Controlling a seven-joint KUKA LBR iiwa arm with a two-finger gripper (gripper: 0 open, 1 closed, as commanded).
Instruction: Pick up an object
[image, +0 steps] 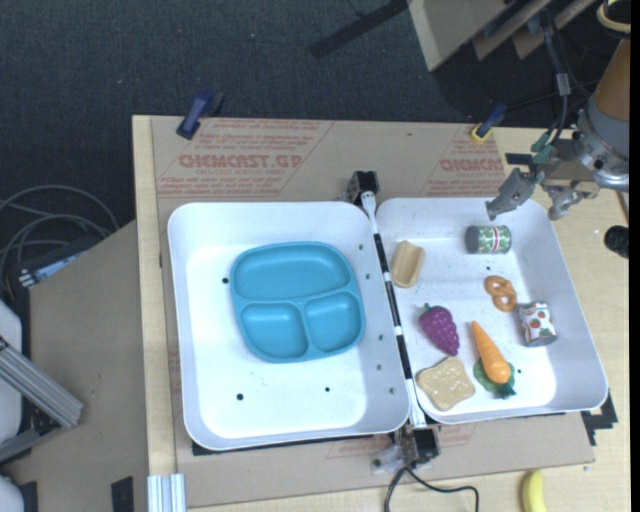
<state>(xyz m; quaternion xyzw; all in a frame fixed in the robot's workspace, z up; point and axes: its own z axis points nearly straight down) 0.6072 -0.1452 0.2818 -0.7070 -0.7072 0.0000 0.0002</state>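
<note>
open tool (529, 199) above can (488, 239) — apart

- can (488, 239): green/white, on its side, top of right bin
- bread roll (406, 263): tan, by divider
- pretzel (500, 292): brown, mid bin
- carton (536, 323): small, tilted, right side
- grapes (438, 328): purple
- carrot (489, 352): orange, lying diag.
- toast (446, 383): front edge
</note>
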